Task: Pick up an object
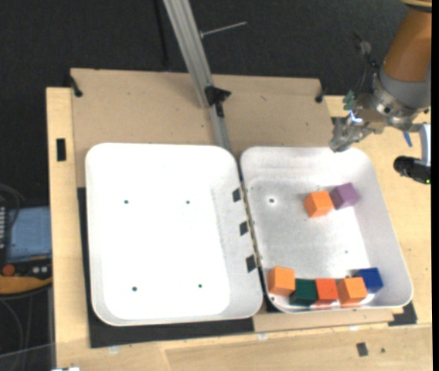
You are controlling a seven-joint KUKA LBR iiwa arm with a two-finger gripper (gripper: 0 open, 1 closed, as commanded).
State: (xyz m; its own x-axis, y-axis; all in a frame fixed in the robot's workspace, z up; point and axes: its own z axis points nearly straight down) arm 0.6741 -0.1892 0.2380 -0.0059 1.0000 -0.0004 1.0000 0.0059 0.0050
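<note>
Camera view, looking down at a slant on a pale wooden bench (pixel 297 99) bearing two shallow white bins side by side. Left bin (pixel 96 207) in the centre-left of the frame; right bin (pixel 389 230) in the centre-right.

Arm entering from the upper right corner, orange band above a grey wrist. Gripper (pixel 345 140) poised at the upper right of the frame, just over the far rim of the right bin, near that bin's upper right corner. Tips too small and blurred to judge; cannot tell whether released or clenched. Nothing seen between them.

Candidates for picking, all inside the right bin. Nearest pair in the bin's upper middle: an orange cube (pixel 318 203) touching a purple cube (pixel 345 195) on its right. Purple cube almost straight below the gripper in the frame; orange cube below and slightly left.

Farther group along the bin's lower rim, near the bottom of the frame, packed close in a row: another orange block (pixel 282 279) at the left end, then a dark green block (pixel 305 291), two more orange blocks (pixel 327 288) (pixel 352 288), and a blue block (pixel 369 278) at the right end.

Key relation, as a judgement: shortest path to a pick runs downward in the frame from the gripper to the purple cube, then a descent. Contact with the orange neighbour a likely hindrance, leaving little room for a finger on that side.
</note>
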